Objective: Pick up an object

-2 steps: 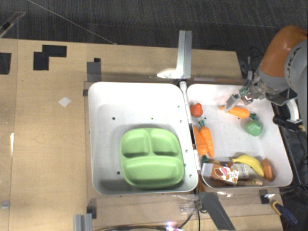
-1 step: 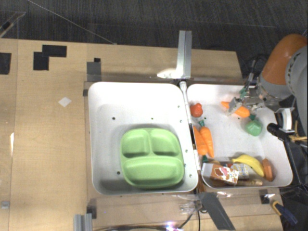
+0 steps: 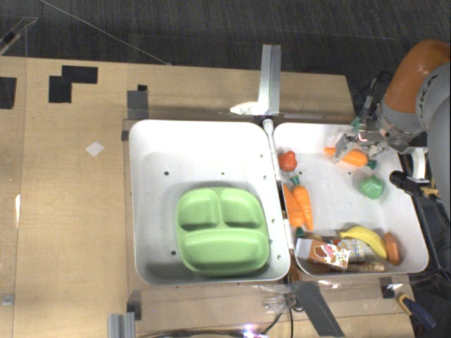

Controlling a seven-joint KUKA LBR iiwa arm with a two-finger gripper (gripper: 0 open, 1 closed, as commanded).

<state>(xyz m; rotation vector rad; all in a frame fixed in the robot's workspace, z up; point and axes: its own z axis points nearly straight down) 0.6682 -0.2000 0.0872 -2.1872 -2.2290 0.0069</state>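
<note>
**Bench check: gripper low over orange item, rt bin**

Bench (image 3: pixel 63 210): pale wood, smooth, w/ black blocky marks at top left. Two shallow white bins, rounded corners, side by side, split by a thin metal rail.

Left bin (image 3: pixel 151 153): matte white plastic, a few small dark dots on floor. Holds a green tray (image 3: pixel 222 229), glossy moulded plastic, three compartments, soft rounded edges.

Right bin (image 3: pixel 317 189): same make. Arm (image 3: pixel 423 83) enters from rt, grey w/ orange band, partly cut off by frame edge. Gripper (image 3: pixel 357 146) sits low at bin's top rt, directly over an orange item (image 3: pixel 354 158); item's shape unclear, partly covered by gripper hardware. Finger gap too small and cluttered to read; cannot tell if anything is held.

Other contents, approx by size: brown pouch (image 3: pixel 331 253), printed label, lying flat at front wall; banana (image 3: pixel 366 238), curved, yellow, just behind it; two carrots (image 3: pixel 299 206) along left wall; green lump (image 3: pixel 371 186) near gripper; red tomato (image 3: pixel 287 161); brown disc (image 3: pixel 392 248) at banana's rt end, identity unclear.
</note>
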